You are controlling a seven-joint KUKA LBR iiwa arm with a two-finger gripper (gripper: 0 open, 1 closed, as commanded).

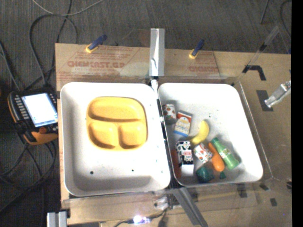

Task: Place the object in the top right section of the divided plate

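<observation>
A yellow divided plate (117,122) lies in the left bin (71,174). At frame right, the right bin (246,174) holds the objects: banana (201,132), carrot (216,161), green bottle (226,153) and cartons (183,124). The pincer's state cannot be told.

On my feed the gripper (277,95) comes across as a slim, pale silver-grey piece of metal with a bright sheen: 1 narrow bar with a small, squared, blocky end. It is small and blurred at this range, so I cannot tell cables, screws or markings on it.
</observation>
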